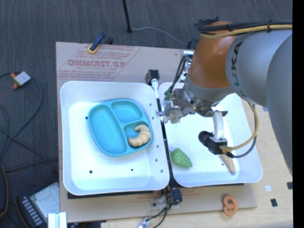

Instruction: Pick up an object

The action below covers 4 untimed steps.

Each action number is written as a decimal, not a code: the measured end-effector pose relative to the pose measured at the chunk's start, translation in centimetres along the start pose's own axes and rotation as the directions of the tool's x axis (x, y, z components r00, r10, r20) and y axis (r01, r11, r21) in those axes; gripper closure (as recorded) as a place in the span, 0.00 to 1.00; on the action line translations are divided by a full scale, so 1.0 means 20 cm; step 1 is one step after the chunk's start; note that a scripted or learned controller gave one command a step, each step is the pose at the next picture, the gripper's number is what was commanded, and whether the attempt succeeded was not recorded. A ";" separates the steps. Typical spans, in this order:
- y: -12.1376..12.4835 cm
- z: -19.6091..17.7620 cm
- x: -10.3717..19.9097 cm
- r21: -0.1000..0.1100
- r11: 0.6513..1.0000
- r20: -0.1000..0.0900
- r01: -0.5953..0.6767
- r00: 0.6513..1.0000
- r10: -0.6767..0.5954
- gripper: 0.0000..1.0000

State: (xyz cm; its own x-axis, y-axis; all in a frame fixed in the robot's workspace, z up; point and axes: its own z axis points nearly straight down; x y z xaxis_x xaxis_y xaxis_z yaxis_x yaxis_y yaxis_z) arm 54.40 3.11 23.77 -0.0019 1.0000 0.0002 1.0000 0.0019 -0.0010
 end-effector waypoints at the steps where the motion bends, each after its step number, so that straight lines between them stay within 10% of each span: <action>1: -0.30 0.11 0.18 0.003 1.000 0.001 0.000 1.000 0.000 1.00; 2: -0.30 0.11 0.18 0.002 1.000 0.000 -0.001 1.000 0.001 0.00; 3: -0.30 0.11 0.18 0.002 1.000 0.000 -0.001 1.000 0.001 0.00; 4: -0.29 0.75 0.72 -0.009 1.000 -0.005 0.000 1.000 0.000 0.00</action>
